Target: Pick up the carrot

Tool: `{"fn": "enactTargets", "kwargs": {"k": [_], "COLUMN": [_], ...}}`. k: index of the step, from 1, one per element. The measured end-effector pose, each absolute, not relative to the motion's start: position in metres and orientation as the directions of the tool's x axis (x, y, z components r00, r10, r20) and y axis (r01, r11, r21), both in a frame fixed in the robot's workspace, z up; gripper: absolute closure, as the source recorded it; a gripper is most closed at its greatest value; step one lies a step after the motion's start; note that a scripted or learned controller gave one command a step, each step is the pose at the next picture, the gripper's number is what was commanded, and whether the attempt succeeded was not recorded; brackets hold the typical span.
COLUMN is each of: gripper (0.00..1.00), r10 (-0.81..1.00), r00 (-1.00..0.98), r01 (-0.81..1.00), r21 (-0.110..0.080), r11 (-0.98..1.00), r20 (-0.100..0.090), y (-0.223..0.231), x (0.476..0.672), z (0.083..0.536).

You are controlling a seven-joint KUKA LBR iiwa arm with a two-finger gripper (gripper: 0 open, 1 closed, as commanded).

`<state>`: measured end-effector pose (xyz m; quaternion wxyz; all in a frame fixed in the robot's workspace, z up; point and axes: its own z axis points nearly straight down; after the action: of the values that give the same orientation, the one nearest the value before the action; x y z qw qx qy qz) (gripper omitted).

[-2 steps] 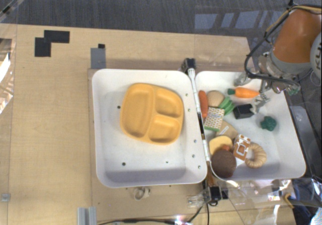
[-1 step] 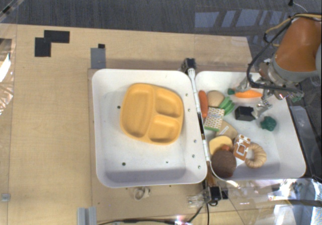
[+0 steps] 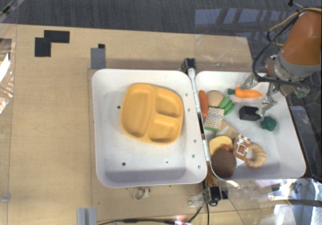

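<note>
The carrot (image 3: 247, 94) is orange with a green top pointing left. It lies at the back of the right bin (image 3: 294, 161). My gripper (image 3: 260, 92) hangs over the carrot's right end, below the grey wrist and orange band (image 3: 303, 38). One finger (image 3: 251, 81) stands behind the carrot and the other finger (image 3: 270, 101) in front of it. They are spread apart, so the gripper is open, with the carrot's tip lying in the gap.
Around the carrot lie a black block (image 3: 249, 113), a teal piece (image 3: 268, 124), a green vegetable (image 3: 227, 105), a red sausage (image 3: 203, 102), a checkered packet (image 3: 215, 118) and a pretzel (image 3: 254, 154). In the left bin (image 3: 108, 168) sits a yellow divided plate (image 3: 152, 113).
</note>
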<state>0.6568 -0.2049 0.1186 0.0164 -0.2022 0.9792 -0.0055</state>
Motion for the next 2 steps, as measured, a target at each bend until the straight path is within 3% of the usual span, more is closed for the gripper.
{"fn": "enactTargets", "kwargs": {"k": [1, 2], "gripper": [0.0, 0.0], "r10": [-0.459, -0.461], "r00": [-0.888, -0.887], "r01": [-0.459, -0.461], "r21": [-0.009, -0.009], "r11": [0.888, 0.888], "r20": [-0.014, -0.012], "y": [-0.179, -0.206], "x": [0.643, 0.647], "z": [0.123, 0.128]}}
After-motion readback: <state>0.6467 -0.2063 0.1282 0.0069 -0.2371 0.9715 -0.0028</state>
